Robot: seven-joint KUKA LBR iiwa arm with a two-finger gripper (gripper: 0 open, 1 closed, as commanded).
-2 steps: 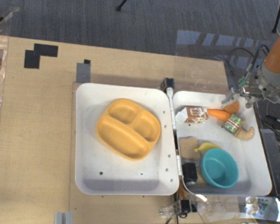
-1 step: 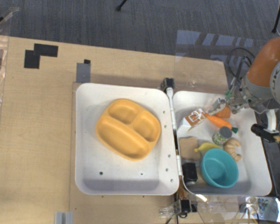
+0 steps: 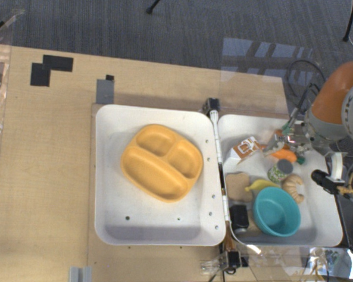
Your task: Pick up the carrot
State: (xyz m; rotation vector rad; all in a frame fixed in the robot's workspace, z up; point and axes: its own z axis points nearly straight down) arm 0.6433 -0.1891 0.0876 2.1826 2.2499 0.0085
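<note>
A: Start at the near edge of the right bin [image 3: 329, 233]?

B: Yes. Teal bowl [image 3: 276, 212], smooth plastic, round, upright in the near part. Just left of it a small black block [image 3: 239, 217], boxy, matte. Touching the bowl's far rim, a yellow banana [image 3: 261, 185], short and curved. Left of that a tan flat piece [image 3: 238, 184] — looks like a bread slice, rough-edged.

A: Further in?

B: Beige knobbly lump [image 3: 293, 186] right of the banana, ginger-like. Then a small round tin [image 3: 279, 171], grey lid, greenish side. Behind it the carrot [image 3: 284, 155], orange, tapered, lying flat near the bin's far right. An orange-and-white carton [image 3: 246, 147] sits left of it.

A: Gripper?

B: Gripper [image 3: 291, 140] is low over the carrot's far side, touching or nearly so — fingers too small and cluttered, can't tell if apart or together.

A: Left bin?

B: Left bin [image 3: 112, 163], white, shallow, rounded corners. In it a yellow-orange divided plate [image 3: 162, 161], three compartments, glossy, turned at a slant.
</note>
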